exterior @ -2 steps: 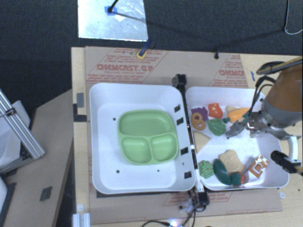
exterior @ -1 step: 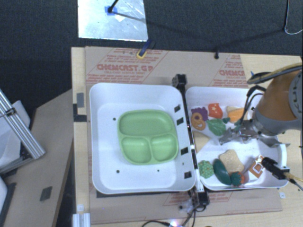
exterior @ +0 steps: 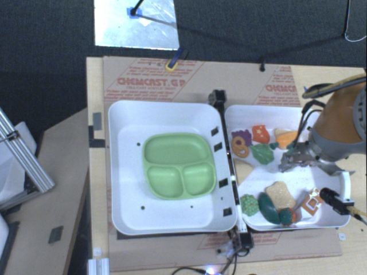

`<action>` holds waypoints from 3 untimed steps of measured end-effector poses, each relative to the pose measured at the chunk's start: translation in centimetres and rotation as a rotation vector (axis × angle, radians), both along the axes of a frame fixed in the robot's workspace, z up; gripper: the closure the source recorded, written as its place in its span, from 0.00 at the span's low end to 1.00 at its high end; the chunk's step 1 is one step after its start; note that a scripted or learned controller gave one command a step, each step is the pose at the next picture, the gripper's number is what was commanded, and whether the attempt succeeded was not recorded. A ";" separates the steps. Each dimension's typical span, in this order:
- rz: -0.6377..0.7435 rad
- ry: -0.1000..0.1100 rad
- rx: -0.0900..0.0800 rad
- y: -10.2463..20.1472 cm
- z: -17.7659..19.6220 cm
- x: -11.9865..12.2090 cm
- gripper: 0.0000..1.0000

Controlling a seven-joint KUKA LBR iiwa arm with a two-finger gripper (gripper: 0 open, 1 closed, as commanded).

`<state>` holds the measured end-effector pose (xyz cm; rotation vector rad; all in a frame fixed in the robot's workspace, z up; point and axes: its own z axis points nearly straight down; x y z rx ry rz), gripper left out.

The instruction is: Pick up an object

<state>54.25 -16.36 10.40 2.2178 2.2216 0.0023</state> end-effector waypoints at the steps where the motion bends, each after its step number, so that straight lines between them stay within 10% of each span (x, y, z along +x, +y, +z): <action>1: 0.003 -0.004 -0.001 0.8 6.1 0.2 1.00; 3: 0.007 -0.002 0.000 4.8 10.7 3.6 1.00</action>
